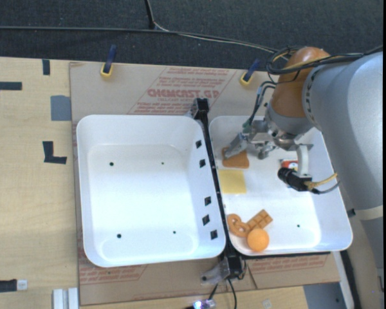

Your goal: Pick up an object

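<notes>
**Gripper low over the brown piece in the right bin**

The gripper sat low in the far left part of the right bin, its metal parts crowded above a brown piece. Whether the fingers were closed on that piece or merely beside it could not be told; the wrist hid the tips. The brown piece lay on the bin floor close to the divider, with a thin part running up and to the right toward the gripper and a squarer part below it.

The arm came in from the right, its grey bulk covering the bin's far right corner, the orange band above the wrist turned toward the far side of the bench. A black fitting with a cable hung off the wrist over the bin's middle.

Just nearer than the brown piece lay a pale yellow square, flat, one edge near the divider. Well apart from it, toward the near wall, an orange bracket lay with its long axis running from lower left to upper right, and an orange ball touched or nearly touched its near end.

The right bin's middle and near right floor was bare white. The left bin lay beside it across the divider.
</notes>
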